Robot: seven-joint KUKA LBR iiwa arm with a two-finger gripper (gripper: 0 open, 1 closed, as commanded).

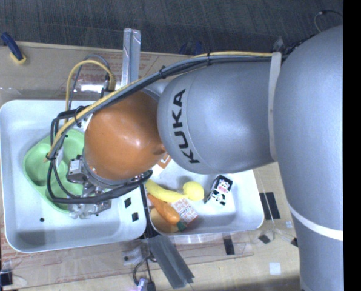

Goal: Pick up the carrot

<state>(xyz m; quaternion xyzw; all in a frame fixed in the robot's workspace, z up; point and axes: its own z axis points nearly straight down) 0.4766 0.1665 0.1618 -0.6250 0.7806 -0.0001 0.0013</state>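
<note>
Jaws' state can't be told; gripper (86, 208) over left bin, carrot (164, 210) off right, lying aslant.

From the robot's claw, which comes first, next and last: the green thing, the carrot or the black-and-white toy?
Seen from the camera above, starting from the gripper in the left bin:
1. The green thing, just beside it in the same bin.
2. The carrot, at the near corner of the right bin.
3. The black-and-white toy, farther right in that bin.
</note>
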